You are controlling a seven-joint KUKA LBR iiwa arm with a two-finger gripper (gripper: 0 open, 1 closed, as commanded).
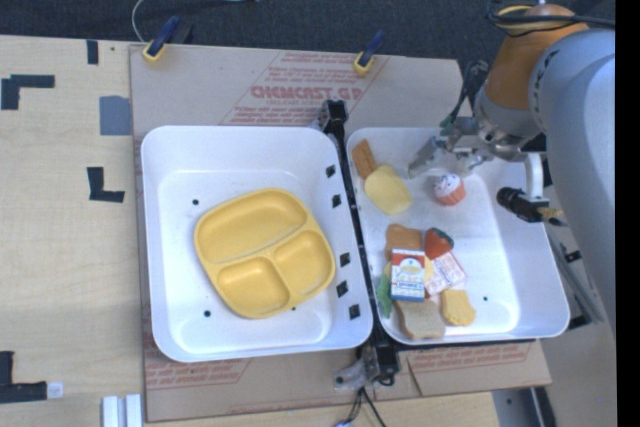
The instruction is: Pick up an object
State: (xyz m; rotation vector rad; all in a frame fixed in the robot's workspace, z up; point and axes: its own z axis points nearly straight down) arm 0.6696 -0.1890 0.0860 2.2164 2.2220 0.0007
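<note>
You are looking down on a pale wooden bench [60,245] with dark carpet beyond its far edge, and a brown cardboard sheet [290,85] is lying across it under 2 shallow white bins. A yellow clamp [160,43] and a blue clamp [367,52] are pinning the sheet's far edge.

The left bin [170,165] is holding a yellow divided plate [264,251] with 3 compartments, sitting a little tilted near its middle.

The right bin [520,275] is carrying the toy food you are after. A pale yellow block [387,189] is lying near the bin's far left, with a small orange-brown piece [364,158] just beyond it by the divider. A small white and orange-red object [448,187] is resting near the far middle. Closer to you a cluster is crowding together: a red strawberry-like piece [438,242], a small printed carton [407,276], a slice of bread [421,319] and a yellow piece [459,307], all touching or overlapping.

The arm is reaching in from the right, and its gripper [447,147] is hanging over the far part of the right bin, just above the white and orange-red object. You cannot tell from here whether it is released or clenched, and nothing is showing in its grasp.
</note>
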